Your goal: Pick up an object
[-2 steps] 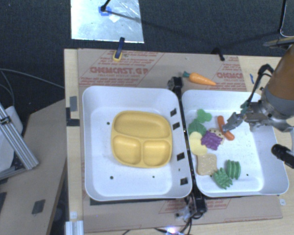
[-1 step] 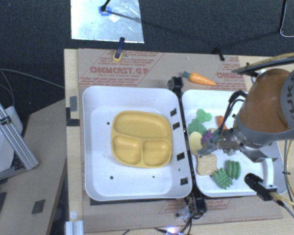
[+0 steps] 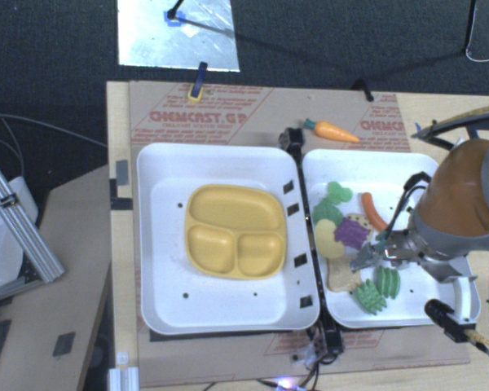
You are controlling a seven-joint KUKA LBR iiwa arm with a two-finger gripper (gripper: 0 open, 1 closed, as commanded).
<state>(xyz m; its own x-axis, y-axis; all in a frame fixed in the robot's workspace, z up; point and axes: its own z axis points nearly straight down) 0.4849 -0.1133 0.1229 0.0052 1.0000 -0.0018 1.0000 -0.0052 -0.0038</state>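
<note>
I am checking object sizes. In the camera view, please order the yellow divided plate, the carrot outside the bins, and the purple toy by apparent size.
1. yellow divided plate, clearly largest
2. carrot
3. purple toy
The last two look close, so their order is unsure.

Two white bins sit side by side, the left bin (image 3: 159, 243) and the right bin (image 3: 407, 169), on a tan board (image 3: 253, 112) printed with red lettering. In the left bin lies a pale yellow tray (image 3: 232, 230). The right bin holds a purple toy (image 3: 352, 233), a green leafy toy (image 3: 332, 202), a darker green ridged toy (image 3: 377, 290), an orange-red stick (image 3: 373, 212) and a cream piece (image 3: 330, 243). On the far side, on the board, rests an orange carrot (image 3: 332, 130) with a green tip. The arm (image 3: 460, 198) is grey with an orange band. Farther off, a silvery sheet (image 3: 178, 23) lies on the dark blue-grey carpet (image 3: 49, 47).
</note>
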